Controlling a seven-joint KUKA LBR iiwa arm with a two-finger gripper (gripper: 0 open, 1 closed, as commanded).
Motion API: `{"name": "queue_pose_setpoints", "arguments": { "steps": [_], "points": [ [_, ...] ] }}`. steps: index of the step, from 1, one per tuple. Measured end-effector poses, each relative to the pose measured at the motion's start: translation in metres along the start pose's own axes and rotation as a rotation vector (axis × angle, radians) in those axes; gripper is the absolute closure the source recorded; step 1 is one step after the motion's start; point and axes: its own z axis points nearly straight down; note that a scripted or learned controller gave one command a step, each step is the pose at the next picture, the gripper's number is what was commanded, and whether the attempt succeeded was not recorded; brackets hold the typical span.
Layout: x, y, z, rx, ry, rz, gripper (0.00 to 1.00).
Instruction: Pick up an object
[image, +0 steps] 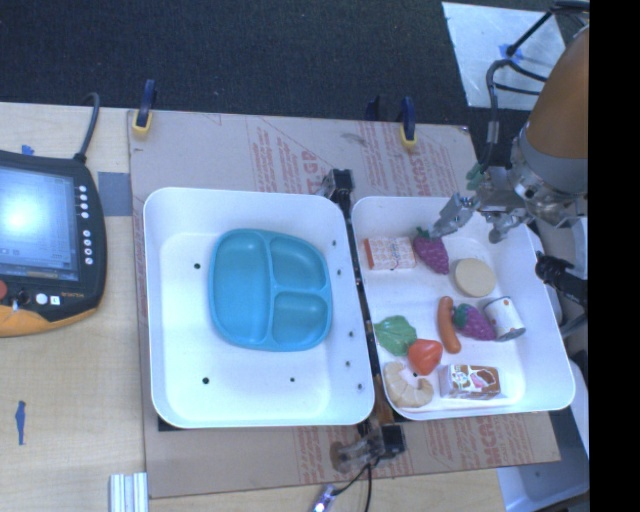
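Gripper (476, 219): upper right of frame, fingers spread apart and holding nothing, poised over the right bin (556, 345); nearest candidates are the purple grapes (432, 252) below-left and the tan disc (474, 277) just below, so a straight descent onto either seems best. Surroundings, left to right: tablet (45, 240), left bin (170, 300) with blue divided plate (271, 289), then the cracker pack (388, 254) crowding the grapes.

Robotics lab: teach pendant (45, 240), clamped bench (70, 420)

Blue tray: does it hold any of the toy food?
No. The blue tray sits bare in the left bin.
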Motion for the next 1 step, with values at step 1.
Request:
{"name": "queue_pose_setpoints", "arguments": {
  "steps": [1],
  "points": [
    [-0.0458, -0.0754, 0.1081, 0.001, 0.000, 0.001, 0.00]
  ]
}}
